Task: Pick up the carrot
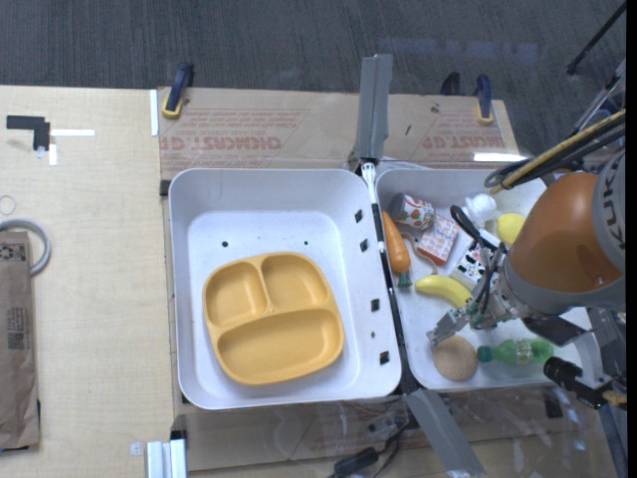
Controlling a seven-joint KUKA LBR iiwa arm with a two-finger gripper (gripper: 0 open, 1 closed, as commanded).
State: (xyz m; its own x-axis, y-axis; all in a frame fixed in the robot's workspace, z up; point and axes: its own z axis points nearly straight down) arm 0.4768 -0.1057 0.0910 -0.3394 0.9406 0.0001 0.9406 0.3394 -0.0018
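The orange carrot [396,247] lies along the left wall of the right bin [423,378], its green end pointing toward me. My gripper [468,314] hangs over the middle of that bin, right of the carrot and apart from it, just beyond a yellow banana [443,288]. The orange-banded wrist covers the top of the gripper, and nothing is seen held in it.
A yellow divided plate [273,316] rests in the left bin [189,267]. In the right bin are a round brown item [455,358], a green bottle [516,352], a red-and-white pack [437,242], a printed can [417,212] and a yellow item [510,227].
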